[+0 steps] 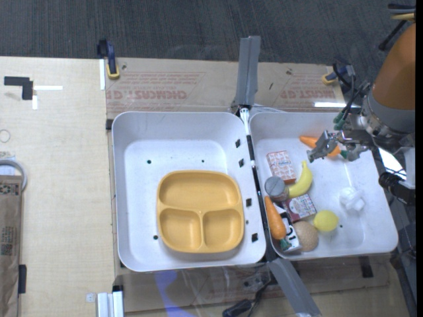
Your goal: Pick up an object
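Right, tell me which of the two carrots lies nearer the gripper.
The carrot at the right bin's far end, right beside the gripper. The other carrot lies toward the near end, along the bin's left wall.

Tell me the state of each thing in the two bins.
Yellow tray: flat, upright in the left bin.
Banana: lying in the right bin.
Lower carrot: lying by the divider.
Lemon: resting.
End effector: over the upper carrot.
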Available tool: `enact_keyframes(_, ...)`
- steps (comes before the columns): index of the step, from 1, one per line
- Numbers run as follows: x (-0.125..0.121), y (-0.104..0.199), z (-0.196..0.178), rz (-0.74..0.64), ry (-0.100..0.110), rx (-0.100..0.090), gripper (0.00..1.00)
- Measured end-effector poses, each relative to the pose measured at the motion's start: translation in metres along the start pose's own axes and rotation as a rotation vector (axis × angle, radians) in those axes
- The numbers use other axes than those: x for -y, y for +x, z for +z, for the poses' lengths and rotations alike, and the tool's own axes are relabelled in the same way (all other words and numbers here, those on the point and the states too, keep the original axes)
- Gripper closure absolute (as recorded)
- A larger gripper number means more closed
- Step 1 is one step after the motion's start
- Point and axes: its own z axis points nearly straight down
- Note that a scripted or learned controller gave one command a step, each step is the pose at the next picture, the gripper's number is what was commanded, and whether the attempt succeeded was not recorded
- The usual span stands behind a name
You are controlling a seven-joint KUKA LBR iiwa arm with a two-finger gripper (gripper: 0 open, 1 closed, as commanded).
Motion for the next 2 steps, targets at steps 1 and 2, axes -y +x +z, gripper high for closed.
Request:
enact_keyframes(1,-0.0242,-0.003,0.149,0.035,-0.011,0.001,0.0)
enact_keyframes(2,-0.0248,-0.0032,0.1395,0.039,-0.012,0.0,1.0)
